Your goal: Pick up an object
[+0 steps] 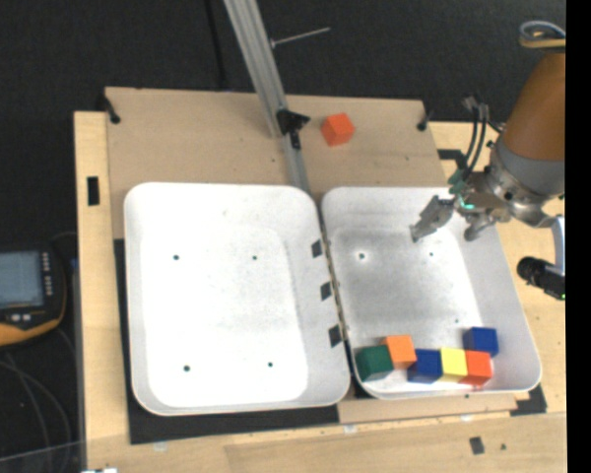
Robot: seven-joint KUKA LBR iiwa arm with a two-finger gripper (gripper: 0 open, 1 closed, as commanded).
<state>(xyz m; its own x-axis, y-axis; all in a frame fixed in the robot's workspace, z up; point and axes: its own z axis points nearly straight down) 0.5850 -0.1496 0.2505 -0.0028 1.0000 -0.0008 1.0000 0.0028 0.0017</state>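
Nearest the camera, along the front wall of the right bin (502,294), sits a tight row of small blocks: green block (374,361) at the left end, orange block (401,349) just beside and slightly behind it, blue block (425,365) next, then yellow block (454,363), with a red-orange block (478,366) at the right end and a second blue block (482,340) just behind that one. All touching or nearly touching, all resting on the bin floor. Left bin (227,294) lies side by side with the right bin, a few dark dots on its floor. Off the table's (94,264) left edge, a grey handheld device (15,284) with cables. Farther back, the claw (451,215) hangs over the rear part of the right bin, well apart from the block row, fingers spread with nothing between them. Grey arm with orange band (540,97) comes in from the right. Beyond the bins, a lone orange cube (337,129) sits on the bare tabletop near a slanted metal post (261,57).
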